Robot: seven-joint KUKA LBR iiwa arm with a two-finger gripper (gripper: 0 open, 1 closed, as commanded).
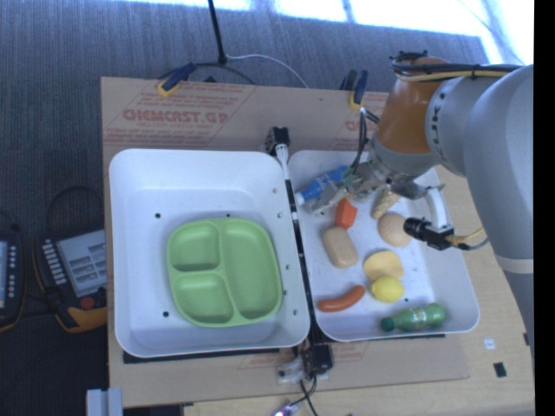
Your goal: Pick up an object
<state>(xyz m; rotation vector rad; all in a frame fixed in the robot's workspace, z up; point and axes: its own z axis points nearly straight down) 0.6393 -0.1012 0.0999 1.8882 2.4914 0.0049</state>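
The right bin (460,306) holds several toy foods. A blue and white item (319,189) lies at its upper left, with an orange block (346,213) just below it. A tan bread roll (341,246), a round beige piece (393,228), a pale yellow lump (382,264), a yellow lemon (388,289), a red sausage (341,299) and a green bottle (414,319) lie further down. My gripper (362,183) is low over the bin's upper part, right beside the blue and white item and above the orange block. A small tan piece (381,203) lies just under the wrist.
The left bin (130,189) holds a green divided plate (224,269). A black clamp (278,139) sits at the top of the wall between the bins. Cables and a black attachment (431,230) hang off the wrist over the right bin. A pendant (74,267) lies left of the bench.
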